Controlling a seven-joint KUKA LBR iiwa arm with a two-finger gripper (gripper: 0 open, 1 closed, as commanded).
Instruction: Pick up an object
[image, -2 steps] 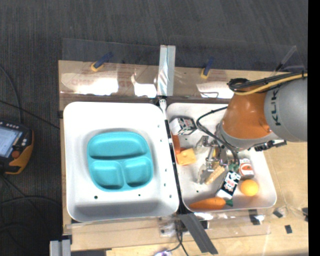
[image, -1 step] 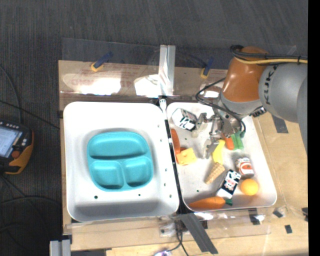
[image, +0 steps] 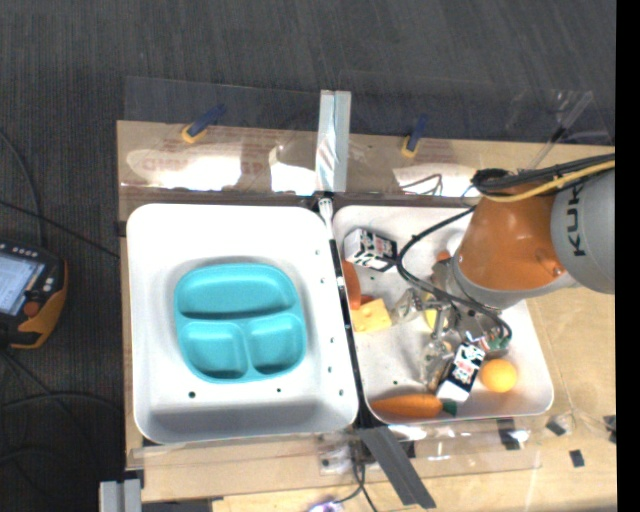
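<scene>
Down in the right bin (image: 520, 405) the gripper (image: 440, 350) hangs low among clutter; whether it is spread or pinching anything I cannot tell. Candidates lie close: a black-and-white carton (image: 460, 372) just beside it, an orange ball (image: 499, 376), a carrot (image: 406, 406) by the front wall, a yellow wedge (image: 371, 317). Risk: with things this crowded, it may nudge the carton aside or clip 2 at once.
</scene>
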